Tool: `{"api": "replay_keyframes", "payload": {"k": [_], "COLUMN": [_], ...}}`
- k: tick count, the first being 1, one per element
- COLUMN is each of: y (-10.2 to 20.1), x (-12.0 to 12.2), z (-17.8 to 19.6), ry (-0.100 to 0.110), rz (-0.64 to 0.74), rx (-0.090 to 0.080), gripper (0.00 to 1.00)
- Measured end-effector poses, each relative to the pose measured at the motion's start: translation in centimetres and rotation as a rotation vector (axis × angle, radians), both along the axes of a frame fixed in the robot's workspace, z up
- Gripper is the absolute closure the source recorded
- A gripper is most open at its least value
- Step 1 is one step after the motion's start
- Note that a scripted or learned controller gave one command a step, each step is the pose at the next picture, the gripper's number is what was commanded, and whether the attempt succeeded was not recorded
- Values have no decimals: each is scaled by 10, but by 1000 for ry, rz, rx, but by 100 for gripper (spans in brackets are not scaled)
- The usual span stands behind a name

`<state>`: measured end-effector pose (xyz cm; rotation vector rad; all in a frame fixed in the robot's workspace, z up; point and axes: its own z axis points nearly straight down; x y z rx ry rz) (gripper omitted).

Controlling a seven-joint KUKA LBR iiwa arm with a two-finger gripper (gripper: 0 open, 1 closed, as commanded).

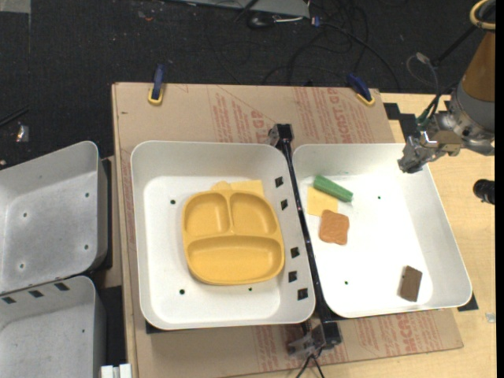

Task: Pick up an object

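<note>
Starting at the left, the left bin [150, 211] is carrying a yellow divided tray [233, 239] that is sitting near its middle, with a pale yellow flat piece [250, 187] peeking out from under the tray's far edge. The tray is looking stiff, smooth and wide, so I am judging it awkward for two fingers unless I catch a rim or a divider wall. Moving across the dark divider strip [295, 219], the right bin [441, 235] is holding the smaller things: a green bar [332, 188] is lying at a slant near the far left corner, partly resting on a pale yellow slab [319, 203], and just nearer to me along the left wall an orange-brown piece [334, 227] is touching that slab's near edge. The green bar is looking light, rigid and narrow, and I am thinking it would take a pinch across its short width best. A small brown block [409, 283] is sitting alone near the near right corner, well apart from the others; it is looking light and firm, and its open surroundings are making it the easiest target in my judgement, gripped across its narrow sides. My end effector [413, 154] is hanging over the far right edge of the right bin, carrying nothing that I can see, and I cannot tell how it is set.
</note>
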<state>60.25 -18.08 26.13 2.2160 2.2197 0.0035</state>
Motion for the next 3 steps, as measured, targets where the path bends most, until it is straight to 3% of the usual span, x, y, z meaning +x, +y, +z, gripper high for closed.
{"api": "replay_keyframes", "payload": {"k": [3], "y": [150], "x": [10], "z": [-5], "ry": [6], "rz": [5], "rx": [3], "gripper": [100]}}
